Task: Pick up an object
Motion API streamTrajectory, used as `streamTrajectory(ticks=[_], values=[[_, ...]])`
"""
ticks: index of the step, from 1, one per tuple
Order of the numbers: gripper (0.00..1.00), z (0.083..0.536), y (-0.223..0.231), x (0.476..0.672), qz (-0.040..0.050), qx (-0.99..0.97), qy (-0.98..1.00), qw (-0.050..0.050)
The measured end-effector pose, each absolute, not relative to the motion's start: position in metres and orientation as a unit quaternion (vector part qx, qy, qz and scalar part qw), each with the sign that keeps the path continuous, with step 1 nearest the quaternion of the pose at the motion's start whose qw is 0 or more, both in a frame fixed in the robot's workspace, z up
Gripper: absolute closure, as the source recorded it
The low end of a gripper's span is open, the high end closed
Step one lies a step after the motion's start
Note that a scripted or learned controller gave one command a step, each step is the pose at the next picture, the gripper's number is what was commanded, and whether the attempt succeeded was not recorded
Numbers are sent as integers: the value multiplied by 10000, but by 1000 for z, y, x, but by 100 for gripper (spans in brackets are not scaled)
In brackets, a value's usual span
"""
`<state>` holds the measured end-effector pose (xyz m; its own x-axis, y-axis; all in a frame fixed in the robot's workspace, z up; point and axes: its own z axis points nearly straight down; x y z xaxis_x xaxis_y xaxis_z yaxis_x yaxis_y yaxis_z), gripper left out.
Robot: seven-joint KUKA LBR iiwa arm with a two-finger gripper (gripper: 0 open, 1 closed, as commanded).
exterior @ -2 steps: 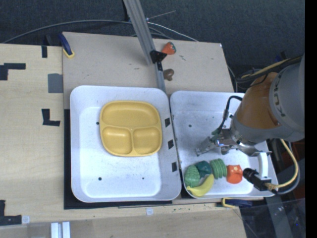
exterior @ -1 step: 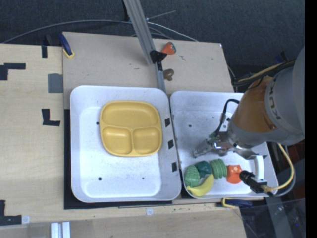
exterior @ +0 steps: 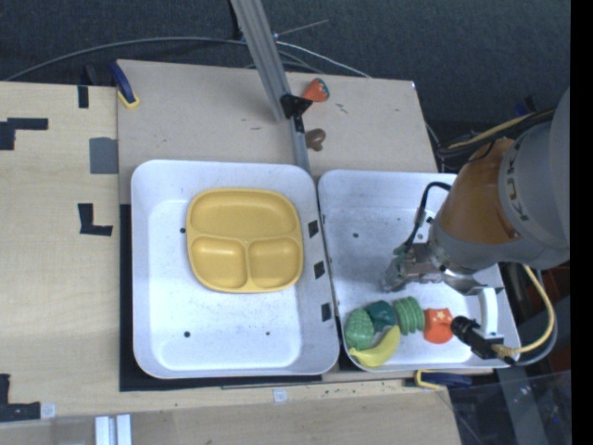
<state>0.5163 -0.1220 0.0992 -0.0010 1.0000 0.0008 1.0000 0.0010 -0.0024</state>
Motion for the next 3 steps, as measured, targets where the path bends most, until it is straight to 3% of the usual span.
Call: streamTrajectory(ticks=[3], values=[[100,227,-119,509,-5,-7065,-7077,-10]])
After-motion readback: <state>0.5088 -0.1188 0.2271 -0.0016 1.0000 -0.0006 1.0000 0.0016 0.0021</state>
